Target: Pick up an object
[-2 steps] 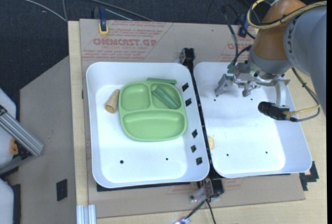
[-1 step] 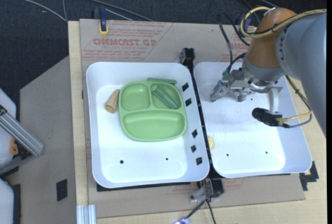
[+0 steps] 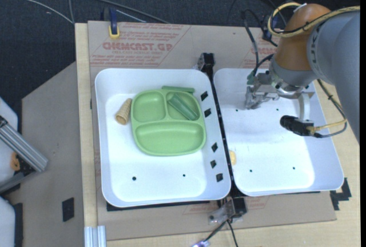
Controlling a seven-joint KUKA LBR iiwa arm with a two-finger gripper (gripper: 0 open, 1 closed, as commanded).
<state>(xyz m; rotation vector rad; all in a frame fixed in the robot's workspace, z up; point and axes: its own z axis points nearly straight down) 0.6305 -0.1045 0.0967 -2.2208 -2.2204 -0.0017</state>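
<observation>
Both bins, the left bin [image 3: 108,143] and the right bin [image 3: 320,166], are plain white with small black dots. The divided plate [image 3: 166,137] is pale green, with a darker green piece [image 3: 184,106] lying in it. Beside it, the cone [image 3: 123,111] is tan. The arm [image 3: 337,40] is grey with an orange band [image 3: 297,40]. The board [image 3: 148,43] underneath is brown with red lettering.
</observation>
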